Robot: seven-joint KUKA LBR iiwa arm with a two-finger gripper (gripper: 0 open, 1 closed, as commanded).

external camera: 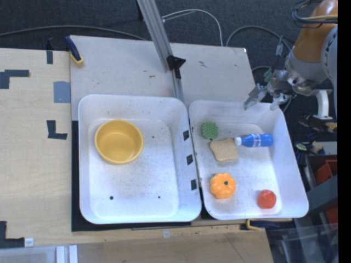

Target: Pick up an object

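My gripper point(262, 103) hangs over the far right corner of the right bin point(290, 163), open, with nothing between its fingers. Below it in that bin lie a blue bottle point(255, 141) on its side, a tan bread slice point(224, 150) and a small green round piece point(209, 130). Nearer the front sit an orange pumpkin point(222, 186) and a red tomato point(266, 199). A yellow bowl point(118, 141) stands upright in the left bin point(137, 196).
A slanted metal pole point(159, 32) comes down to the far rim between the two bins. Cables and gear lie beyond the bench at the back right. A blue and yellow clamp point(74, 50) sits at the far left corner of the board.
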